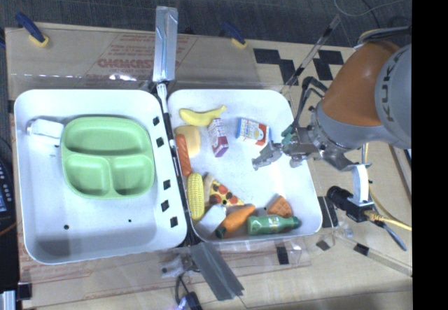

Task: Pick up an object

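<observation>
The end effector [269, 156] hangs over the right side of the right bin [302, 182]; whether it is spread or pressed together I cannot tell, and nothing shows in its grip. Nearest, just up and left of it, stands a small carton [250, 129], with a second carton [219, 138] further left. Below it lie a pizza slice [279, 206] and a green bottle [271, 223]. The near carton looks the best pick: centre over it, descend straight, and close across its narrow sides.

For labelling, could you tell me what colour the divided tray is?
Light green tray, seen in the camera view.
</observation>
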`<state>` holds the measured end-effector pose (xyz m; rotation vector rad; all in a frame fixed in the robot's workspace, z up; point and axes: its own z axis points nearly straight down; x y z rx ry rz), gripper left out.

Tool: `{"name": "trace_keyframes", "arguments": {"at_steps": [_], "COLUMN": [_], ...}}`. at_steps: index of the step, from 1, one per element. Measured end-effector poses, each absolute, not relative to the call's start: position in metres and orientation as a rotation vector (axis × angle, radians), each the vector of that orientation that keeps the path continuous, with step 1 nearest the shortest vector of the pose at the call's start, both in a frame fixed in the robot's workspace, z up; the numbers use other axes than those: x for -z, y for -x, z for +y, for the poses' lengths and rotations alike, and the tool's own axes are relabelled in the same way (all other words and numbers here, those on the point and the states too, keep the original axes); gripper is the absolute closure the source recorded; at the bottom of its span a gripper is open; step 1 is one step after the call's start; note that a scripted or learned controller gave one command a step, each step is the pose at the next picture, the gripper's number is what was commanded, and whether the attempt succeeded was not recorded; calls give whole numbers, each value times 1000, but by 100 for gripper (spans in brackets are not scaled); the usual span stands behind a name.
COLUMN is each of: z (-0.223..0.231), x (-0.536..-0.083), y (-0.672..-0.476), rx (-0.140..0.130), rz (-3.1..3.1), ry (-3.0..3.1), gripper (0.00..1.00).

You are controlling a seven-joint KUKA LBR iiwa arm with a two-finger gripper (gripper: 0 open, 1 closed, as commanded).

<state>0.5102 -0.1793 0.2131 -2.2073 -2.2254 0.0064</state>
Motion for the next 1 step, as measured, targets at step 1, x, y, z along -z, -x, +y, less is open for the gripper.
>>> {"name": "trace_keyframes", "arguments": {"at_steps": [1], "z": [-124], "x": [-144], "y": [-543], "rx": [-8], "rz": [-2343], "ry": [2081], "gripper": [0]}}
